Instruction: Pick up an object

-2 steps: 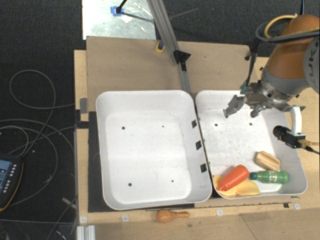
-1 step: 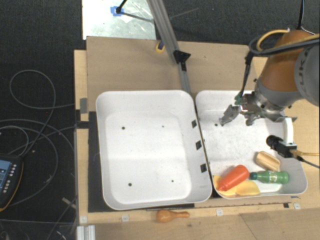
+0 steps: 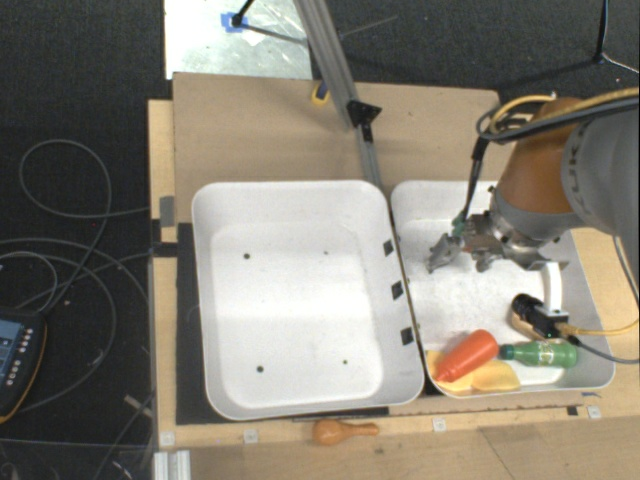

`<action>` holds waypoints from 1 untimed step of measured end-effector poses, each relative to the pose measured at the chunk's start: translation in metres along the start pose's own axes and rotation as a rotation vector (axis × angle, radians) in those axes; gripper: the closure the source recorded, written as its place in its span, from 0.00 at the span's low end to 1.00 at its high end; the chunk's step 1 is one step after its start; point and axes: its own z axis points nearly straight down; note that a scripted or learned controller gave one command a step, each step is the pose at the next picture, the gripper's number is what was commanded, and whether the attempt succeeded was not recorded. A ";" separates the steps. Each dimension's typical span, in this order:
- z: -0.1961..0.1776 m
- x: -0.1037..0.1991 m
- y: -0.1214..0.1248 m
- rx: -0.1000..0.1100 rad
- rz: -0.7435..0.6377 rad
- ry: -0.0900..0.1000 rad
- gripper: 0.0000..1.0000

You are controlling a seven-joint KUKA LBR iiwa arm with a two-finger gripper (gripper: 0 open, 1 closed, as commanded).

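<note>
Dark carpet, strewn with loose cables, surrounds a brown bench (image 3: 270, 128).

- Left bin (image 3: 290, 298) – white, shallow, touching the right bin's left wall.
- Right bin (image 3: 450, 308) – white, shallow, the reference for every entry below.
- Arm (image 3: 590, 168) – grey with an orange band, entering over the right bin's far right side.
- Metal pole (image 3: 335, 58) – slanting down from the top, ending just beyond the right bin's far left corner.
- Gripper (image 3: 462, 260) – over the middle of the right bin, above bare white floor. Its fingers are spread apart with nothing between them.
- Orange carrot-shaped piece (image 3: 465, 355) – in the right bin's near left corner, lying at a slant, well short of the gripper.
- Green bottle (image 3: 540, 354) – on its side along the right bin's near wall, just right of the orange piece.
- Yellow piece (image 3: 490, 378) – against the right bin's near wall, partly under the orange piece.
- Brown pear-shaped piece (image 3: 345, 430) – on the bench outside the right bin, beyond its near left corner.
</note>
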 end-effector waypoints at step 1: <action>-0.015 -0.001 0.002 -0.008 0.001 -0.001 1.00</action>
